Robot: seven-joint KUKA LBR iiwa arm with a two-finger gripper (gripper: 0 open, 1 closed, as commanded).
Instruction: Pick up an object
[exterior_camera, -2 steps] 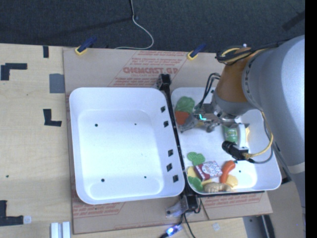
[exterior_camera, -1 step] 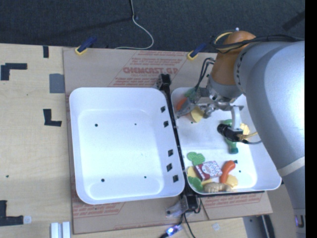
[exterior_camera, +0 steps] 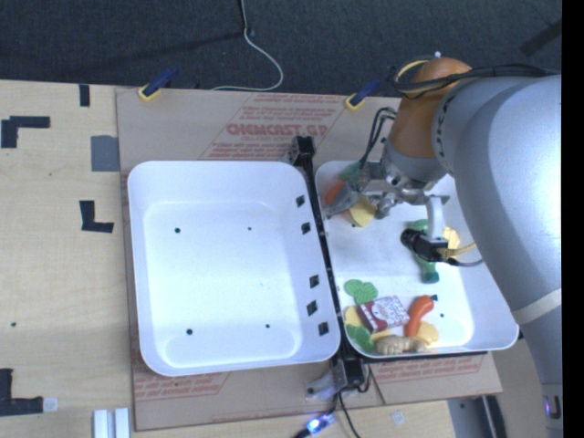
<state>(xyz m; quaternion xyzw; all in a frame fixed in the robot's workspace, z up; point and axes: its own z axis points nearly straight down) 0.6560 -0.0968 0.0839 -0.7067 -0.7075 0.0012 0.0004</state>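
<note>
My gripper (exterior_camera: 358,201) hangs low over the far left part of the right bin (exterior_camera: 474,331), close to the divider between the bins. A small yellow object (exterior_camera: 363,215) lies right at its tip, and an orange-red piece (exterior_camera: 334,192) sits just to its left by the bin wall. Whether the yellow object is held I cannot tell. At the near end of the bin lie a green leaf-shaped piece (exterior_camera: 360,291), a red and white packet (exterior_camera: 384,313), an orange carrot-like piece (exterior_camera: 420,309) and a tan piece (exterior_camera: 394,343). A green item (exterior_camera: 426,267) lies at the bin's right side.
The left bin (exterior_camera: 146,190) stands beside the right one, joined by a black clip strip (exterior_camera: 315,245). Both rest on a cardboard sheet (exterior_camera: 265,130). The thick grey arm (exterior_camera: 511,181) covers the right bin's right side. A thin cable (exterior_camera: 260,57) trails at the back.
</note>
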